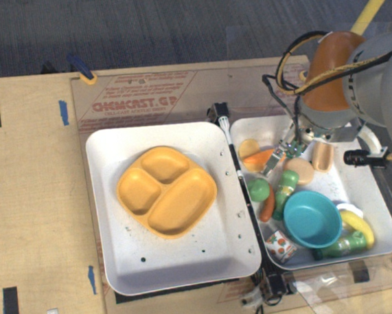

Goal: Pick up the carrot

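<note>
Orange plastic, the carrot (257, 159) lies in the right bin (381, 200) by its left wall, and we judge it light, stiff and slippery, best pinched across its thick middle. Our gripper (279, 157) hovers just beside it; whether the fingers are apart we cannot tell.

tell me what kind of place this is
Probably a robot lab test bench, not a kitchen: a grey arm reaches over two white bins, toy food such as a carrot lies jumbled in the right bin, and the board beneath carries tape marks.
</note>
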